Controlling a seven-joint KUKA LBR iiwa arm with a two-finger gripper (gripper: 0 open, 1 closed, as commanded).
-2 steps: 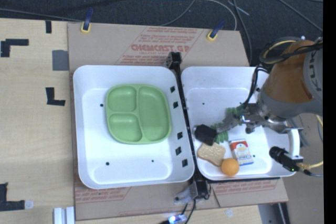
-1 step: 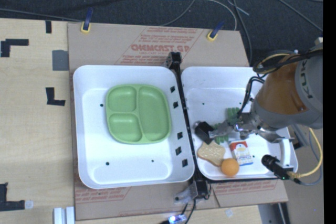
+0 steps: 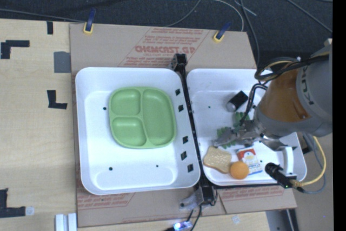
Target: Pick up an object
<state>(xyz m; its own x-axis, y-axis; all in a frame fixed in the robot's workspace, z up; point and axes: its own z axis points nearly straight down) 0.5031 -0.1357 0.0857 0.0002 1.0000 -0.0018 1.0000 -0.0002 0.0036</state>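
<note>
From the camera view, the worktop (image 3: 32, 132) carries two white bins side by side. The left bin (image 3: 89, 116) holds a green divided plate (image 3: 142, 117) lying flat near its middle. The right bin (image 3: 211, 84) holds the clutter: a slice of bread (image 3: 217, 160) near the front wall, an orange ball (image 3: 239, 170) touching its right side, a small red and white packet (image 3: 248, 156) just behind the ball, a green leafy piece (image 3: 223, 131) toward the middle, and a small dark block (image 3: 237, 100) farther back.

The arm (image 3: 294, 97) reaches in from the right, and the end effector (image 3: 240, 135) is low over the green leafy piece and a grey item beside it. Whether it is released or clenched I cannot tell; the wrist hides that part.

Judging from this, the step in hand is the descent onto a target in the middle of the right bin. To do it well, the approach should be straight down and centred on one item, not on the gap between two. The leafy piece looks thin and flat, so the grasp must go right to the bin floor. The bread and ball lie close in front, so a sideways drift could nudge them. Lift slowly and check that something comes up.
</note>
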